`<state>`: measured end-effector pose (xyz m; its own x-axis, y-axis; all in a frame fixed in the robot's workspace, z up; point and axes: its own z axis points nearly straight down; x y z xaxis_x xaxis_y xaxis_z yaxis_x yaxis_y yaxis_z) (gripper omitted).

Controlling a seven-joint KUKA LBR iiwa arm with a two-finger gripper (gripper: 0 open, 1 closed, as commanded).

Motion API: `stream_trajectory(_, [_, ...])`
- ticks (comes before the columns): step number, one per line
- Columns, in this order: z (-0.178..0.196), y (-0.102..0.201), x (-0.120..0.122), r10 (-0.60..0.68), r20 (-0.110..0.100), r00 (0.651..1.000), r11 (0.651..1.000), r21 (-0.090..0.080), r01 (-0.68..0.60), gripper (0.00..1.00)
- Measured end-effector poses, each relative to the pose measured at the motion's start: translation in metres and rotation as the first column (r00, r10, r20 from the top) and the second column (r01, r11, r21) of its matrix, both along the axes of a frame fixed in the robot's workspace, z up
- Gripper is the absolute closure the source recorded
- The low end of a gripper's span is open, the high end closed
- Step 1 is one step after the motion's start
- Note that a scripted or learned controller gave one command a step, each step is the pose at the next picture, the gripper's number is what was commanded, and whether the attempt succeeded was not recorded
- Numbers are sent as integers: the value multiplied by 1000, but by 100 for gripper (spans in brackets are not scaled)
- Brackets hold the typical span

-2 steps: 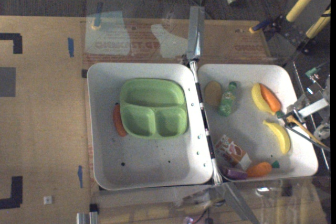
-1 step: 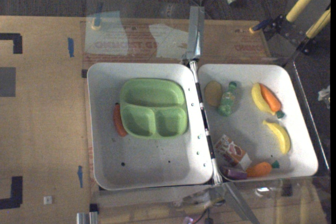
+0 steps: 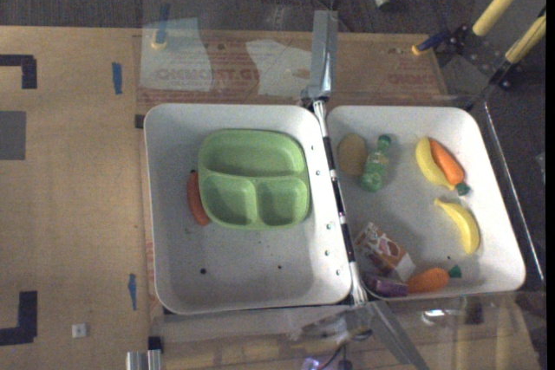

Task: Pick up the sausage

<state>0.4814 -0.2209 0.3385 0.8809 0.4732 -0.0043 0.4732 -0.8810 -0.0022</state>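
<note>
You cannot tell the state of the fingers, your sausage (image 3: 198, 197) lies in the left bin (image 3: 173, 273) near its left wall, touching the left edge of the green tray (image 3: 254, 178), right bin (image 3: 494, 264) holding bananas, carrots and a bottle (image 3: 376, 164).

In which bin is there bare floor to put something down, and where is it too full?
The left bin has the widest bare floor, along its near side below the green tray. The sausage lies tight against that tray's left edge. In the right bin, only the middle, between the green bottle and the lower banana, is bare; its edges are crowded.
</note>
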Motion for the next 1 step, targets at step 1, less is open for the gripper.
stream_trajectory(1, [0,1,0,2,-1,1000,1000,1,-2,0])
